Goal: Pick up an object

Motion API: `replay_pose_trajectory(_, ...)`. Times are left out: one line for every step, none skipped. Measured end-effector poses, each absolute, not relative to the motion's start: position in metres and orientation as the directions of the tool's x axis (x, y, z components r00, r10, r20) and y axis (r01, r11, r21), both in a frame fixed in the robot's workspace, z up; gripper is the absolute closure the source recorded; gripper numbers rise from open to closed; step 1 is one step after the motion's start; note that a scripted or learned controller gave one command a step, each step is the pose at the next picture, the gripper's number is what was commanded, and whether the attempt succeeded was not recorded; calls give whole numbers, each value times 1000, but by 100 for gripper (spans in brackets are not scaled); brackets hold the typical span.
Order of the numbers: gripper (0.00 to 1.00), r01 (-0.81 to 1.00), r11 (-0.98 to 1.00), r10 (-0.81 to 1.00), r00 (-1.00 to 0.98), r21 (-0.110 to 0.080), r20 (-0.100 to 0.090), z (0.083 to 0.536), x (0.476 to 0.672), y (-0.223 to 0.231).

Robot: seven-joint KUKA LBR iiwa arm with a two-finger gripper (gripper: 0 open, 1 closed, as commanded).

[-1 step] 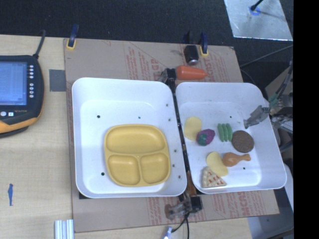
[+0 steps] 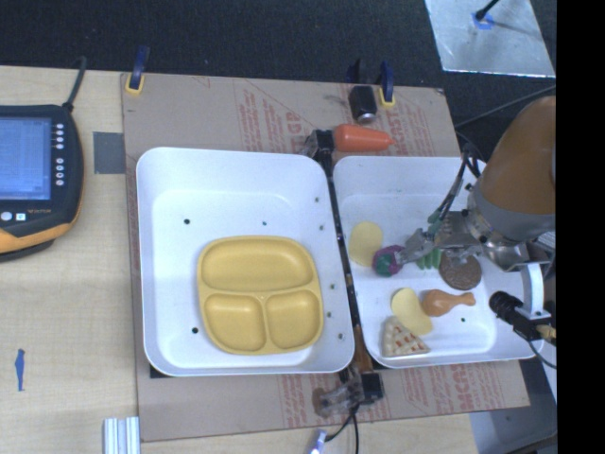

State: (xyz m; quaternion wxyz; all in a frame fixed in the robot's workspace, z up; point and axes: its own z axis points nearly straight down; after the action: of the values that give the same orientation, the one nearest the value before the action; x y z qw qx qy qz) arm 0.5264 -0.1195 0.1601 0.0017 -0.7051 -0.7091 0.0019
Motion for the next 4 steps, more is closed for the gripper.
replay_pose_trajectory(0, 1000, 2, 1000, -2, -1, -1, 170, 582, -198)
replay_pose_trajectory(0, 1000, 5, 1000, -5, -2, 0, 193, 610, -121)
replay_pose_trajectory(0, 1000, 6, 1000, -6, 4, -3, 95, 590, -110)
replay_pose_trajectory(0, 1000, 6, 1000, -6, 6, -3, 95, 542, -106)
